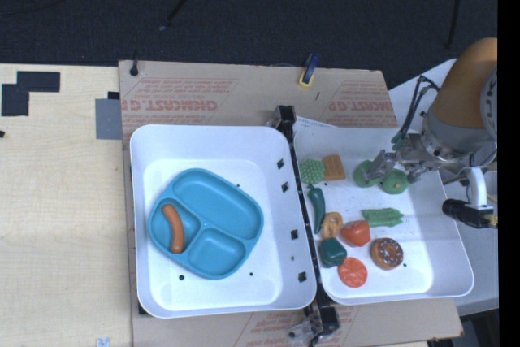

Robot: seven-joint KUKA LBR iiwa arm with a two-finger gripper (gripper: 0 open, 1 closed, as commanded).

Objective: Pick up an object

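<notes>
Right bin (455, 276): toy foods are crowding its left and near-centre floor, leaving open floor along the far wall and the near right corner. The arm (463, 106) is overhanging the right rim. Left bin (154, 288): a blue tray (219, 215) is occupying the centre, leaving margins lying open all round.

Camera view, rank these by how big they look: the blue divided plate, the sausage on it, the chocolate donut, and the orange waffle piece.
1. Blue divided plate, by far the largest.
2. Sausage, long and thin.
3. Chocolate donut.
4. Orange waffle piece.
The sausage and the donut look close in area, so their order is unsure.
</notes>
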